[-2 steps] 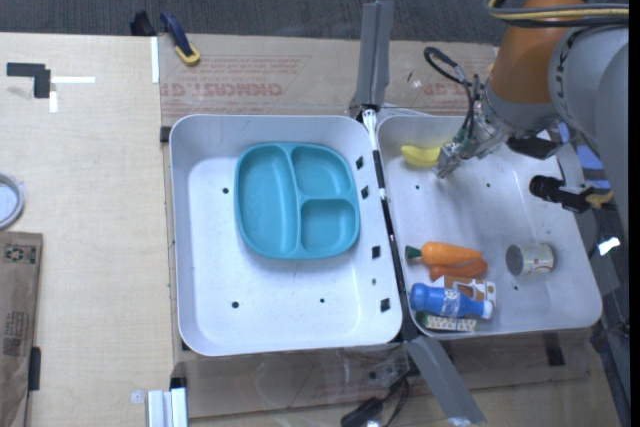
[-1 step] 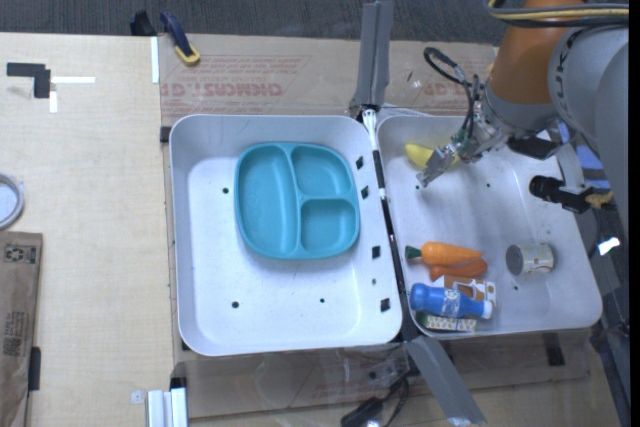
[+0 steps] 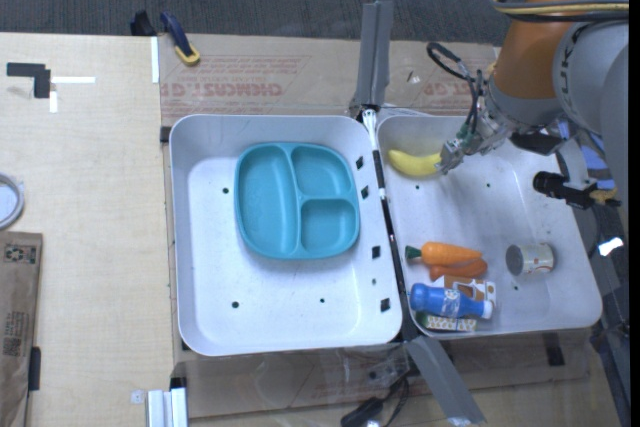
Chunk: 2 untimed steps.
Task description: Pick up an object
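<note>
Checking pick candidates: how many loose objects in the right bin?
4: banana at the far left corner by the gripper; carrot mid-left; blue bottle at the near edge; small can to the right. None looks hidden.

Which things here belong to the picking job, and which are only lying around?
For the job:
gripper, by the banana
banana
carrot
bottle
small cup
right bin

Just lying about:
blue divided plate in the left bin
clamp
tape roll
</note>
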Available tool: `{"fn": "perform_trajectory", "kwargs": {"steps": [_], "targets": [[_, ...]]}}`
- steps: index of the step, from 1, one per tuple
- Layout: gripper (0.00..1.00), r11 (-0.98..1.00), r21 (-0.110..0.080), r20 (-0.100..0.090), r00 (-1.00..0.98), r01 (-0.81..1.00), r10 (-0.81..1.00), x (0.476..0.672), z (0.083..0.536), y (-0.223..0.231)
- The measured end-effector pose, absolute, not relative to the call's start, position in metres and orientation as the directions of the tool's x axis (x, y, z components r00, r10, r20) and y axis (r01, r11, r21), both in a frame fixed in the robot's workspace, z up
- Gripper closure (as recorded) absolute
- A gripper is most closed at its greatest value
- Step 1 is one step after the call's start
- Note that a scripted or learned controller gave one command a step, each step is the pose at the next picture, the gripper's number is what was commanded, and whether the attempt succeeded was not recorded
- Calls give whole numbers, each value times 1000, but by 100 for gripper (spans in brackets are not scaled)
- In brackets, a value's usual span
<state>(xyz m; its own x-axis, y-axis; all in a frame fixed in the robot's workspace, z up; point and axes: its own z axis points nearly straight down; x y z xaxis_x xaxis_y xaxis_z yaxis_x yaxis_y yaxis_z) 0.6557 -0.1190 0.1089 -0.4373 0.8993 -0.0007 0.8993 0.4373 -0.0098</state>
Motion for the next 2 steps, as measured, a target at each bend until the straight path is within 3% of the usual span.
{"fn": "perform_trajectory", "kwargs": {"steps": [1, 2], "targets": [[0, 437, -10, 0, -437, 899, 899, 656, 109, -119], [100, 437, -7, -3, -437, 900, 900, 656, 119, -120]]}}
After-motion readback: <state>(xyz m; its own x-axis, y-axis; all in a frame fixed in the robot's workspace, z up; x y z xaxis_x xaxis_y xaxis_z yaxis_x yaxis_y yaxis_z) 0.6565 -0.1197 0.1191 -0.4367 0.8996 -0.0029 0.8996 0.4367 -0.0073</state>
